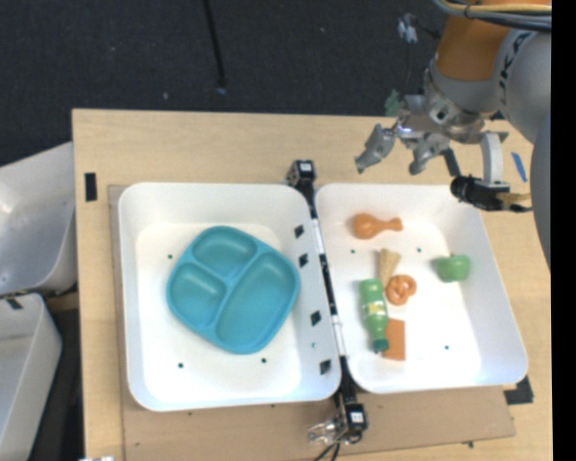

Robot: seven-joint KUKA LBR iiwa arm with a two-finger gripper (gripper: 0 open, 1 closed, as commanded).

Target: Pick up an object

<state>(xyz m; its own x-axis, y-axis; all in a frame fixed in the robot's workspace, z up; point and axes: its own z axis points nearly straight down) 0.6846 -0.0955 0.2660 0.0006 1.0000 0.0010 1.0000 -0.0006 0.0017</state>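
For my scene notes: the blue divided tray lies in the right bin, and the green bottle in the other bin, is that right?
Not quite: the camera view shows the blue divided tray in the left bin; the green bottle does lie in the other bin.

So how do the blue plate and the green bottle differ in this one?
The blue plate is broad, flat and divided into compartments; the green bottle is slim and lies on its side. The plate sits alone in the left bin; the bottle lies among other small items in the right bin. Both rest untouched.
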